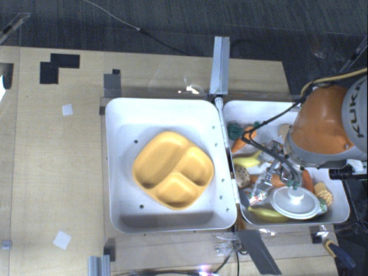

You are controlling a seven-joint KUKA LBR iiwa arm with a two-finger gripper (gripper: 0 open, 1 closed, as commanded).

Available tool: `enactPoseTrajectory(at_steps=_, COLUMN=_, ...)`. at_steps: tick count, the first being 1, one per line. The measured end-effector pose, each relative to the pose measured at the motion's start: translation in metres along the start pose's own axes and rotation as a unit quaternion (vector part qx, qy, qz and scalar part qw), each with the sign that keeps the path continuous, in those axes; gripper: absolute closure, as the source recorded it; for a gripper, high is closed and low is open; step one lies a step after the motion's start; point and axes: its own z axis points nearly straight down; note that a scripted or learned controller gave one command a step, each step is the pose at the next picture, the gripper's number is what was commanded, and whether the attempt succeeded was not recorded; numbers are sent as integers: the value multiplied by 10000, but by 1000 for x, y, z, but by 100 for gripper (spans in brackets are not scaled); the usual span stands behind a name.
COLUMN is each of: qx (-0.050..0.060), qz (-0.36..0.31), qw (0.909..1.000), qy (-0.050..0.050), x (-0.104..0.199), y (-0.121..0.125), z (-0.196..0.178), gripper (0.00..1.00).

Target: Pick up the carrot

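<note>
We see the carrot [240, 141] lying in the right bin [339, 214], near its 10 o'clock corner, beside the left bin [118, 154] that holds a yellow divided plate [172, 168]. The gripper [267, 183] hangs at the carrot's 5 o'clock, over mixed toy food; we cannot tell its state.

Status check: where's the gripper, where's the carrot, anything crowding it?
Gripper low in right bin. Carrot at bin's upper left, not held. Banana beside it.
</note>
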Motion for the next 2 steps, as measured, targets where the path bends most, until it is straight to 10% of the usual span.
enactPoseTrajectory(at_steps=1, qx=79, qz=2384, qw=9711, qy=116, x=-90, y=3, z=-33, gripper=0)
enactPoseTrajectory(at_steps=2, qx=84, qz=2734, qw=9618, qy=111, x=-11, y=-6, z=-7, gripper=0)
